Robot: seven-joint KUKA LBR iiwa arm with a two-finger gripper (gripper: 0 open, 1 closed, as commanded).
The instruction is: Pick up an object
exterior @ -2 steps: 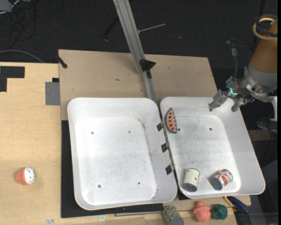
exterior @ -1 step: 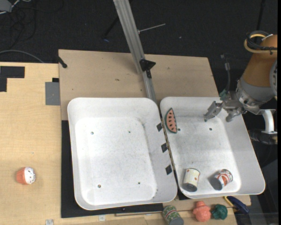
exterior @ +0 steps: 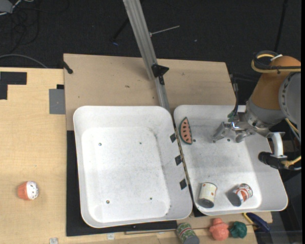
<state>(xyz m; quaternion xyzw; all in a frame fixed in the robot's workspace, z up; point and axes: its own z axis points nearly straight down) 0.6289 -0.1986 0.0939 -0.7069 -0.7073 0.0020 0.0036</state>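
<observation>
Front edge of the right bin (exterior: 274, 205): we're seeing a cream cup (exterior: 208, 194) and a red-and-white can (exterior: 241, 193) lying tipped. We're hovering the gripper (exterior: 229, 134) at the bin's back, fingers spread, gripping nothing. Watermelon slice (exterior: 185, 130) is lying nearest, leftward beside the wall, long axis front-to-back.

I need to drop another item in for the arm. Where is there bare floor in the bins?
The left bin is bare throughout. In the right bin, the middle is free, bordered by the watermelon slice, gripper, white cup and red can. Its front edge is crowded.
</observation>
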